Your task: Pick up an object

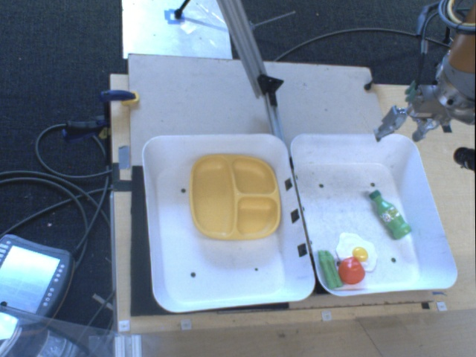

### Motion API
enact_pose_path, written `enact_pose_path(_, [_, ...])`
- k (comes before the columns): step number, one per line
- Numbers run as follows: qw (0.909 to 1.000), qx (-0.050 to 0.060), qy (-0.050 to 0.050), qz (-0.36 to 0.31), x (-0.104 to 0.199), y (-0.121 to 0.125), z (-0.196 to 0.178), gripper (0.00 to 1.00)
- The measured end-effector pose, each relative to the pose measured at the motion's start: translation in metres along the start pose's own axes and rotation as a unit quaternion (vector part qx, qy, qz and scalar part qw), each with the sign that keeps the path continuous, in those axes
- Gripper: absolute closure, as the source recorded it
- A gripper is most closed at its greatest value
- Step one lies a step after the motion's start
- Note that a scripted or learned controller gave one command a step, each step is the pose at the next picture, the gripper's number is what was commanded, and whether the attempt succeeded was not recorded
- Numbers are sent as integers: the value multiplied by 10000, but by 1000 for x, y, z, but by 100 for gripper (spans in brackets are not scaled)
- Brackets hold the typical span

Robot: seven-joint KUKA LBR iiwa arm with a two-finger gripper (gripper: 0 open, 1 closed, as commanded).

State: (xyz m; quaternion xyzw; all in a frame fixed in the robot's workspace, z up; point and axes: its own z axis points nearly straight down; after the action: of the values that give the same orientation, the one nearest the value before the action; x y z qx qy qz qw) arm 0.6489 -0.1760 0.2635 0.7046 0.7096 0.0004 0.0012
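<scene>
1. Nearest the camera: tomato (352,272), green block (327,268) and fried egg (356,250) sit packed together in the front corner of the right bin (425,171), touching or nearly touching. Risk: a descent on any one nudges the other two, or the fingers straddle two items and close on neither.
2. That cluster also sits close to the bin's front wall and the divider side (little room for a finger on the outside). Risk: a finger lands on the rim instead of beside the object.
3. Fried egg looks flat. My guess is the jaws skate over it.
4. Green bottle (390,215) lies on its side, well apart from the cluster, mid-right of the bin. Best candidate. Risk: it rolls if gripped along its axis instead of across it.
5. Left bin (153,222) holds a yellow divided plate (236,196), centred. Too wide and shallow for a pinch; likely a failed grab if targeted.
6. Farthest: gripper (405,123) hangs above the right bin's far-right corner, fingers spread apart, nothing between them. Well apart from every object, so nothing is picked yet.
7. Risk from that pose: the descent starts near the far rim, so a steep drop could clip the wall.
</scene>
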Motion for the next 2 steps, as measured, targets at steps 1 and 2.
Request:
enact_pose_path(1, [10000,1,-1,-2,0,0,0,0])
enact_pose_path(2, [10000,16,-1,35,-9,-1,45,0])
